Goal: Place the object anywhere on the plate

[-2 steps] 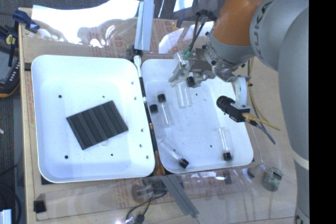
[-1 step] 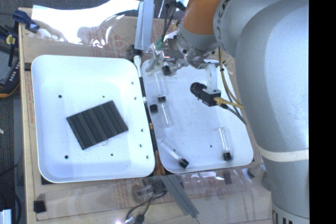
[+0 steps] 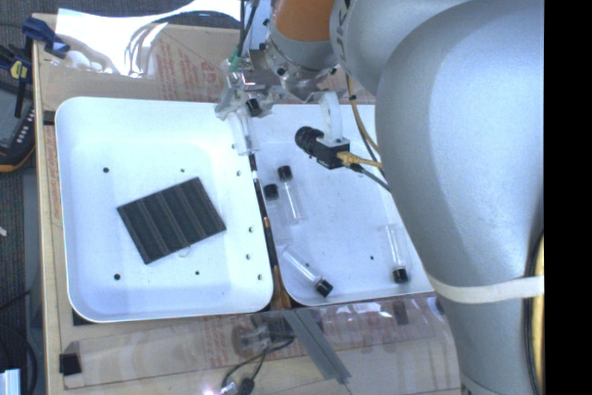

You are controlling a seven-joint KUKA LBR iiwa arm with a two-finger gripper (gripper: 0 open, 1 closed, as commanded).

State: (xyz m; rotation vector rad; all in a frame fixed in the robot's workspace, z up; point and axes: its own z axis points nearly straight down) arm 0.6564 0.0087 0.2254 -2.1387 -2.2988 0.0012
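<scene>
The grey arm's two-finger gripper (image 3: 248, 120) hovers spread wide above the bins' shared edge, right of the dark ribbed rectangular plate (image 3: 171, 219).

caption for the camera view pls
Gripper above the bins' shared edge; ridged dark plate in left bin, capped tubes in right.

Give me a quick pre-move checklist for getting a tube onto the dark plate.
1. Plate sits flat in the left bin: ok.
2. Plate surface bare for a drop: ok.
3. Tubes available: four capped tubes lie in the right bin, e.g.: ok.
4. Gripper position: over the divide between the bins, near their far rims: ok.
5. Tube between its fingers: cannot tell.
6. Black cable connector hangs low over the right bin: not ok.
</scene>
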